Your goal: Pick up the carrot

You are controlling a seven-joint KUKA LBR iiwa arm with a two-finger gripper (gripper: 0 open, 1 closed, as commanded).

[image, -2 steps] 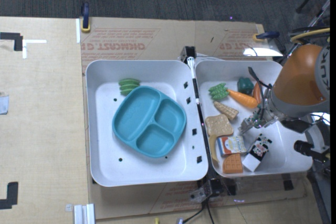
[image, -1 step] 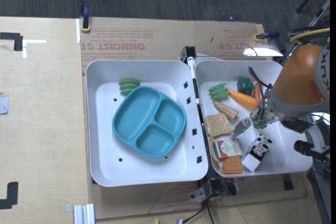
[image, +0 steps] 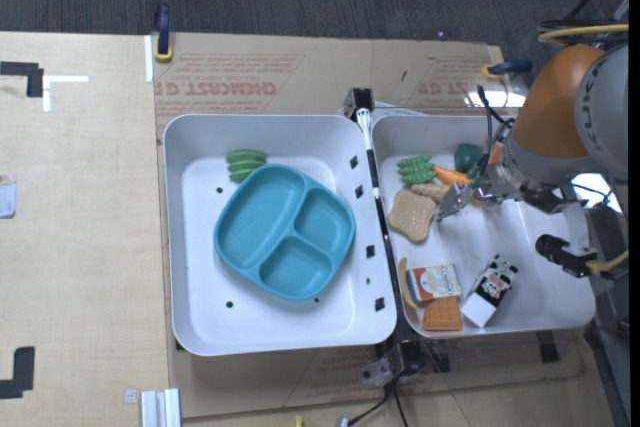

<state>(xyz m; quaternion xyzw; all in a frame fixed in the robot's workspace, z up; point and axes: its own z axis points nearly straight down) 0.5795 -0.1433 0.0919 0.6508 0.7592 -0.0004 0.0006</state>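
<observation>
Leftward, well apart from the gripper [image: 458, 200], a blue plate [image: 285, 231] in the left bin [image: 190, 245], a green pod [image: 245, 162] at its far edge. Nearer, toast [image: 411, 215] just left of the fingertips, carrot [image: 450, 175] just above them, untouched. Cannot tell the finger spacing. Below, a small carton [image: 432, 283] and a black-and-white box [image: 490, 292] in the right bin [image: 560, 310]
</observation>
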